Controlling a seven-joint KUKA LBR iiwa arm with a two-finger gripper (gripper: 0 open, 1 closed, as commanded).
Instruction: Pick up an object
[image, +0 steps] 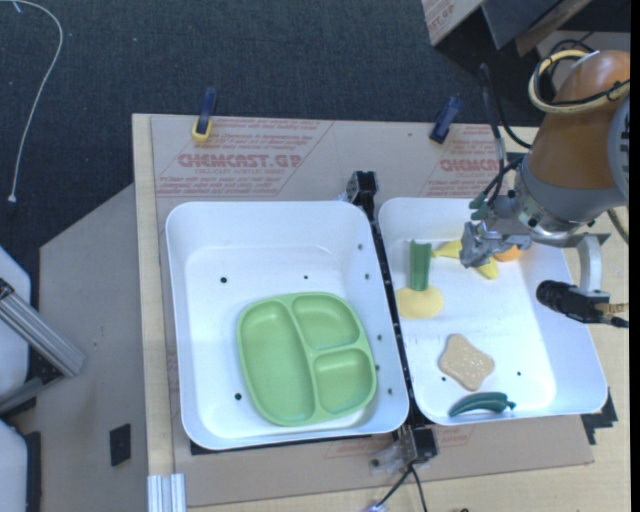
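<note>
My gripper (482, 246) hangs low over the far part of the right bin (560, 350). It is right above a small yellow piece (487, 268) and an orange piece (508, 254), which it partly hides. To its left lies a green stick (418, 264) with a yellow lump (420, 302) at its near end. A tan, bread-like piece (466, 362) lies nearer the front. A curved dark green item (480, 404) rests by the front wall. I see nothing clearly held.
The left bin (200, 250) holds a light green divided plate (305, 355). A black clip (362, 186) sits where the two bins meet at the back. A black part of the arm (570, 297) sticks out over the right bin's right side.
</note>
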